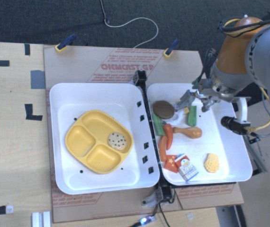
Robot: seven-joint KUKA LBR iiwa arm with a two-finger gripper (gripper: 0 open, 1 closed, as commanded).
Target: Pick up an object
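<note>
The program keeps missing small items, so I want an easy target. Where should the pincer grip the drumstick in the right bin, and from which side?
Probably the thin bone end of the drumstick, from straight above. It lies flat, its long axis running left to right, so the fingers would close across that narrow shaft. Its fat end sits near the carrot, while the thin end has bare bin floor around it.

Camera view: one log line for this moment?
gripper: open, above right bin, nothing held | nearest: green stick, brown disc | left bin: yellow tray, cookie
</note>
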